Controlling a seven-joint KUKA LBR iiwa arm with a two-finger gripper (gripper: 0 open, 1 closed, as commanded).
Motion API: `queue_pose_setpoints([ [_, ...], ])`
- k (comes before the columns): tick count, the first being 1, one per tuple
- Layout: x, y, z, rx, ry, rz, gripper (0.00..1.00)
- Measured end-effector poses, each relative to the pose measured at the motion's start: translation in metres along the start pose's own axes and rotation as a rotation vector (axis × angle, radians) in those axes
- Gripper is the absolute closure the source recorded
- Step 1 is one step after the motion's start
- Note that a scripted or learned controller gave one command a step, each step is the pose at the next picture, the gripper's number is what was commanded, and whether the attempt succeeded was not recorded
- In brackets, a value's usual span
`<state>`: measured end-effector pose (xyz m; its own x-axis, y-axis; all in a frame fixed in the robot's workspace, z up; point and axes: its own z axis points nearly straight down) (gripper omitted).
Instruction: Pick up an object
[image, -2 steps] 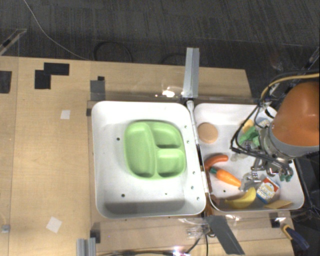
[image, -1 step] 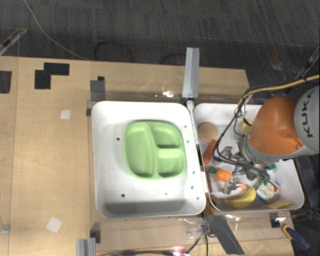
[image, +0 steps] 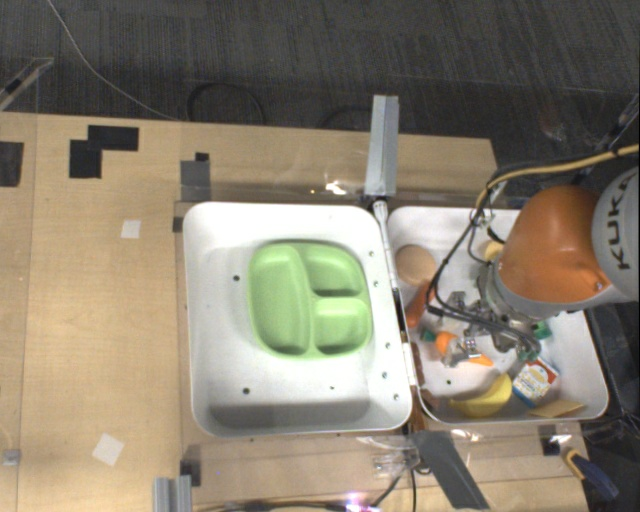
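Two white bins sat side by side: the left bin (image: 210, 300) held one green divided tray (image: 305, 298). Over the right bin (image: 590, 375) the gripper (image: 480, 335) hung above one banana (image: 482, 395), one wooden egg (image: 415, 264), one small carton (image: 535, 382); its grip couldn't be judged.

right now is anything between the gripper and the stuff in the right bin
Nothing visible blocks it. The gripper hangs low in the right bin, right over the clutter near the banana; the arm hides what is directly beneath.

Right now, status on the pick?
Claw low in the right bin, over the clutter. Nothing visibly held. Banana and small carton crowd close below. Green divided tray sits in left bin.
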<state>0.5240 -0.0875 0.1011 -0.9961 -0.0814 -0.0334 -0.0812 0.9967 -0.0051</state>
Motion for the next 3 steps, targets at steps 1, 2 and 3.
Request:
queue_pose_setpoints([
  [1,-0.046,0.063,-0.12,-0.005,0.02,0.125,1.0],
  [2,0.022,0.107,-0.127,-0.007,0.03,0.022,1.0],
  [3,-0.035,0.053,-0.133,-0.006,0.029,-0.073,1.0],
])
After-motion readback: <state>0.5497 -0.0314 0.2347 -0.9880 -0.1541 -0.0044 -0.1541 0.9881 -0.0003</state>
